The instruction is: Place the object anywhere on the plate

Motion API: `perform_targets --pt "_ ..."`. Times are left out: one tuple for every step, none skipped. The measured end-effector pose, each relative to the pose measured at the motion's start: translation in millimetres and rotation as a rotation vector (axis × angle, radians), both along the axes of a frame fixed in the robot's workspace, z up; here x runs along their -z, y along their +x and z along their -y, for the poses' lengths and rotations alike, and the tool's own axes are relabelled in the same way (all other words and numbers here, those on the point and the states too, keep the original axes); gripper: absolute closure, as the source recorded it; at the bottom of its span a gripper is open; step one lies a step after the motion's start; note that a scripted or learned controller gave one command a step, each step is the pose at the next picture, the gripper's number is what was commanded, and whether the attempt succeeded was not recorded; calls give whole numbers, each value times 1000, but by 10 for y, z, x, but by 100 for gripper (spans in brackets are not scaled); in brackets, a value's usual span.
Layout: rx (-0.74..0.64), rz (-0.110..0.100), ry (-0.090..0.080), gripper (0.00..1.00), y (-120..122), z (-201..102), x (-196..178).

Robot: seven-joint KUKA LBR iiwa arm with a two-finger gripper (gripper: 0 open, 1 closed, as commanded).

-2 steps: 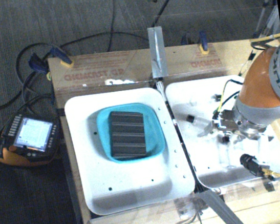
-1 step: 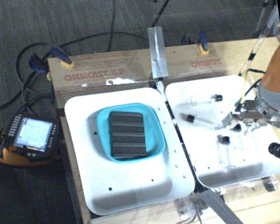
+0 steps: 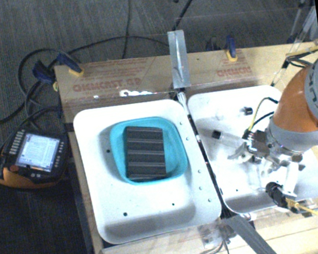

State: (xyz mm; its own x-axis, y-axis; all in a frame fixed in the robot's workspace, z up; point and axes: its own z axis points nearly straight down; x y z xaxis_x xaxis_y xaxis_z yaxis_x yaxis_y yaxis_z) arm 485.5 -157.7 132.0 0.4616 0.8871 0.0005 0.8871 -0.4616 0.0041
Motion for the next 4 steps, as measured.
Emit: perform_targets --pt "-142 -5 0 0 -13 300 -644" --pt "-90 -9 3 0 -22 -114 202" --pt "-284 -6 0 0 -15 281 -560" --pt "-290 6 -6 0 22 -154 410"
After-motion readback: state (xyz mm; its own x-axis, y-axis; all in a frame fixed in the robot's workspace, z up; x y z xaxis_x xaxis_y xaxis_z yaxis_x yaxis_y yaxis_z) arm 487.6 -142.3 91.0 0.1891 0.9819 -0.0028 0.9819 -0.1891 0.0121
